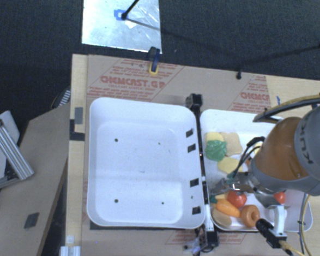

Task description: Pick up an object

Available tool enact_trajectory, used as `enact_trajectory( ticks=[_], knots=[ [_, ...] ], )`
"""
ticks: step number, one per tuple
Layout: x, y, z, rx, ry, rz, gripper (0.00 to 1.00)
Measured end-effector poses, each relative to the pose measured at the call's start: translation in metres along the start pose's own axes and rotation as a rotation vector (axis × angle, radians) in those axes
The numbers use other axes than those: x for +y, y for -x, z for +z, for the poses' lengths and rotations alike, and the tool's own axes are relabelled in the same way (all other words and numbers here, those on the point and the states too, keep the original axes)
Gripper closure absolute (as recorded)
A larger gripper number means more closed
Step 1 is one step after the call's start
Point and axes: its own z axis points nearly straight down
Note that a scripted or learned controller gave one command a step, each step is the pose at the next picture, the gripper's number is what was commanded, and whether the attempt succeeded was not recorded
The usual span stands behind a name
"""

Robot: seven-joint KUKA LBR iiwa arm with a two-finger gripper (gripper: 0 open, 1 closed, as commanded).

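Note:
The right bin (pixel 226 115) holds several toy foods: a green piece (pixel 216 150), a yellow piece (pixel 214 137) and a beige piece (pixel 231 142) at the back, and a pale yellow one (pixel 228 165) in the middle. A red tomato (pixel 236 199), an orange carrot (pixel 226 208) and an orange ring (pixel 249 214) lie at the front. My gripper (pixel 230 185) is low in this bin, just above the tomato and beside the pale yellow piece. The arm's orange band (pixel 278 149) covers the bin's right half.
The left bin (pixel 141 167) lies beside the right one, with black clips (pixel 194 182) along the shared wall. A small red item (pixel 278 197) shows under the arm. A blue and yellow clamp (pixel 153 60) stands at the bench's back edge. Cables (pixel 299 244) trail at the front right.

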Motion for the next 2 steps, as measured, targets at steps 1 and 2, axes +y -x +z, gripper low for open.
enact_trajectory(
  ticks=[1,2],
  knots=[
    [0.003,0.001,-0.011,-0.002,0.007,-0.002,1.00],
    [0.061,-0.124,-0.106,0.005,0.017,-0.018,1.00]
  ],
)
